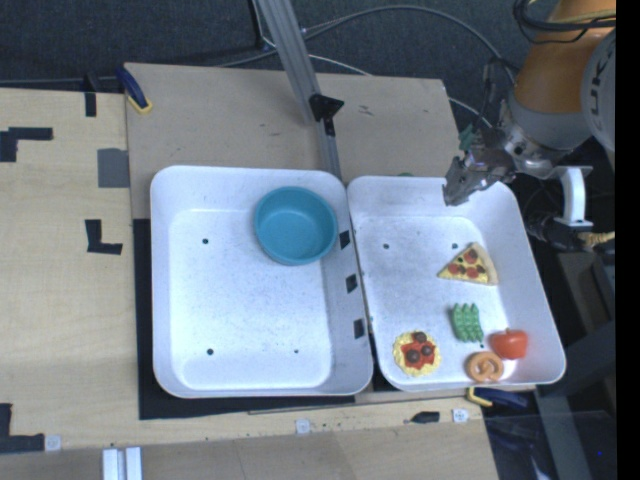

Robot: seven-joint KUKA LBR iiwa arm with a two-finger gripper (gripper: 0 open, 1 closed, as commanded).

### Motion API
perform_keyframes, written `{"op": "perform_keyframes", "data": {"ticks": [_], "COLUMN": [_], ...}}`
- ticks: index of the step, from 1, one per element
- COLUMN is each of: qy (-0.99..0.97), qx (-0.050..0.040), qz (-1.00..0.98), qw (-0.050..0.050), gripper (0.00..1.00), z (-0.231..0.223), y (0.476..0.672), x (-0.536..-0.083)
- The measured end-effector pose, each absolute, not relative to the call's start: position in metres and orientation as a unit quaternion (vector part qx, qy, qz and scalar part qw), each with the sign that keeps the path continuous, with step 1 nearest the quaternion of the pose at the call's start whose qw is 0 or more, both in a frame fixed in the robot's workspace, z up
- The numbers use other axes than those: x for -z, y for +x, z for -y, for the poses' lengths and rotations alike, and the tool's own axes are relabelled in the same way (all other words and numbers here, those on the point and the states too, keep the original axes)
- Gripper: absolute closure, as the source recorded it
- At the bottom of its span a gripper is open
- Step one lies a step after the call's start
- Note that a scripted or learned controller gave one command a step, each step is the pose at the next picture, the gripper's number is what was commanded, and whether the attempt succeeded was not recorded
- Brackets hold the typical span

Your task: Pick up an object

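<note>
Over the far edge of the right bin (530, 268) hangs the gripper (462, 186), nothing visibly in it — whether it is spread or pressed together I cannot tell. The nearest candidate, a pizza slice (468, 266), lies flat below it, well apart from the round pizza (416, 353), green piece (466, 322), tomato (510, 343) and doughnut (486, 367) crowded at the near corner. Risk, as I judge it: a thin, flat slice may slip free — or a descent near the rim could strike the wall.
</note>
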State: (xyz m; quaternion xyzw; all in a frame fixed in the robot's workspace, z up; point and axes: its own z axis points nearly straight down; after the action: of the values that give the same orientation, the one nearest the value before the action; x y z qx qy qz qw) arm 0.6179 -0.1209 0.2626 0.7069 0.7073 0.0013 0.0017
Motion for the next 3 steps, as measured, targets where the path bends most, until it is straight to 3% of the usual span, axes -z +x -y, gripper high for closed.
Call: {"op": "perform_keyframes", "data": {"ticks": [3], "qy": [0.706], "qx": [0.0004], "qz": [-0.709], "qw": [-0.001], "gripper": [1.00], "z": [-0.019], "y": [0.548], "x": [-0.237]}}
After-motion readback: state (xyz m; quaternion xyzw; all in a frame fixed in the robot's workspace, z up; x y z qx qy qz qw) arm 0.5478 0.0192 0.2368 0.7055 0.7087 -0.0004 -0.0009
